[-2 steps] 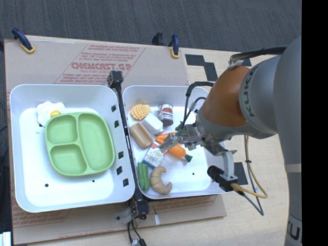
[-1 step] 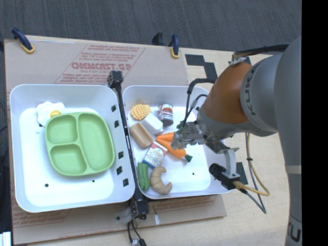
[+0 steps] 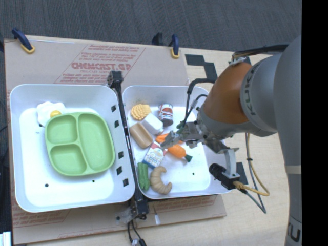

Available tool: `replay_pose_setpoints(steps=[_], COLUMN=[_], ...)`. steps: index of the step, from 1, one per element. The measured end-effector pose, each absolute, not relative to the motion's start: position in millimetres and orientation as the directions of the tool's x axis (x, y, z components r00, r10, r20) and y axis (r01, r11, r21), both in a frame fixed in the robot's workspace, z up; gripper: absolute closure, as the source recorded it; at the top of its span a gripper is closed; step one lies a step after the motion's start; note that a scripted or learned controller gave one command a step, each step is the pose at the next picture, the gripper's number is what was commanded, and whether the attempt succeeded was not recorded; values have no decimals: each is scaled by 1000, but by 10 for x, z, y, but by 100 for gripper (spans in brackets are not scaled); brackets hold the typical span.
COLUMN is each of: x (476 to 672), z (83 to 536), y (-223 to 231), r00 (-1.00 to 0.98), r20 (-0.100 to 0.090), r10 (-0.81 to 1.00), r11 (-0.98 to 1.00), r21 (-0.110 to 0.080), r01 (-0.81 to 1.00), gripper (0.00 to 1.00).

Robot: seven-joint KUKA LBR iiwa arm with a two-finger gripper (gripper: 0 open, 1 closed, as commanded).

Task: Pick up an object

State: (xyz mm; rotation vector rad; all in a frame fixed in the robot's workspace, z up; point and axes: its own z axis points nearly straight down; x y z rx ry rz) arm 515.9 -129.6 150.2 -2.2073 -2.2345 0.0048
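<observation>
From above I see my desk [image 3: 77, 60], covered in brown cardboard, with two shallow white bins side by side. The left bin [image 3: 31, 188] holds a green divided plate [image 3: 79, 143], and a fried egg toy [image 3: 49, 109] peeks out just past its upper left corner. The right bin [image 3: 197, 181] holds a scatter of toy food. Along its top sit a waffle [image 3: 140, 111] and a small can [image 3: 166, 113], with a white block [image 3: 152, 123] between and just below them. A tan bread piece [image 3: 140, 135] lies below the waffle. Lower down are a small carton [image 3: 154, 156], a green cucumber [image 3: 143, 175] by the left wall and a croissant [image 3: 160, 180] beside it. My arm [image 3: 246, 99] reaches in from the right, low over this bin, and the hand [image 3: 171, 139] sits at the middle of the pile. Its tips are right at an orange carrot [image 3: 176, 150] and touching or just above a second orange piece [image 3: 161, 138]. I cannot tell whether the hand is spread or pinching anything, since the tips blend into the toys.
</observation>
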Motion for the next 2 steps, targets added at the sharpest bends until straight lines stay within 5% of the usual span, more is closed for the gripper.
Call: replay_pose_setpoints(steps=[1,2], x=[4832,4849], z=[949,1059], y=[-1042,-1030], r00=[-6,-14], r20=[0,2], r10=[1000,1000], r11=[6,14], r21=[7,7], r01=[1000,1000], gripper=[0,100])
